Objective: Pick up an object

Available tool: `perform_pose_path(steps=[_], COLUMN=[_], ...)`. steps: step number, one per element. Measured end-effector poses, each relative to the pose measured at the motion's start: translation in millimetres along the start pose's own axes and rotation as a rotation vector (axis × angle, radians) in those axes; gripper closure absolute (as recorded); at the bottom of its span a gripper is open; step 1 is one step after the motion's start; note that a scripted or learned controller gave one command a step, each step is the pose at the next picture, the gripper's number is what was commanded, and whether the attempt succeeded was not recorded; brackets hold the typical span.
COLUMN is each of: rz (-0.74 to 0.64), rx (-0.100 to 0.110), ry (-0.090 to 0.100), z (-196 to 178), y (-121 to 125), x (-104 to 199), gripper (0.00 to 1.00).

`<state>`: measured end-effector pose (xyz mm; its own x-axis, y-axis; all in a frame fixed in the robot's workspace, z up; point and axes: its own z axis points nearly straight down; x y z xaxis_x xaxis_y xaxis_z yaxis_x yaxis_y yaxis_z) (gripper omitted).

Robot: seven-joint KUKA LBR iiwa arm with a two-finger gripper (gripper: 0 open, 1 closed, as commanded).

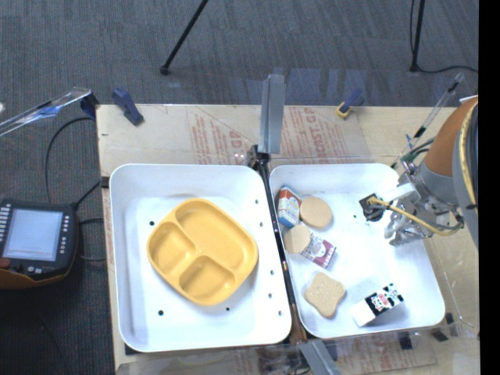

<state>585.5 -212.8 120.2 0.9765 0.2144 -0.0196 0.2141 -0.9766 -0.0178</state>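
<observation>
From the overhead camera view, your claw (400,226) hangs over the right bin's (355,172) far right side; whether it is spread or closed I cannot tell, and nothing shows between its tips. The nearest thing, a small black-and-white carton (379,303), lies toward the bin's near right corner, long axis slanted, close to the rim. Open white floor lies between.

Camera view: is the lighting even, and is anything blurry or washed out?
In the camera view, light is soft and even; the yellow divided plastic tray casts only a faint shadow in the left white bin. The whole view is slightly soft: the small black-and-white carton has unreadable print, and the gripper is indistinct.
</observation>
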Motion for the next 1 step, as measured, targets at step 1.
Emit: perform_pose_path(steps=[1], rz=[0.012], rx=[-0.013], ry=[0.013], z=[20.2], y=[1.8], x=[14.3], gripper=[1.0])
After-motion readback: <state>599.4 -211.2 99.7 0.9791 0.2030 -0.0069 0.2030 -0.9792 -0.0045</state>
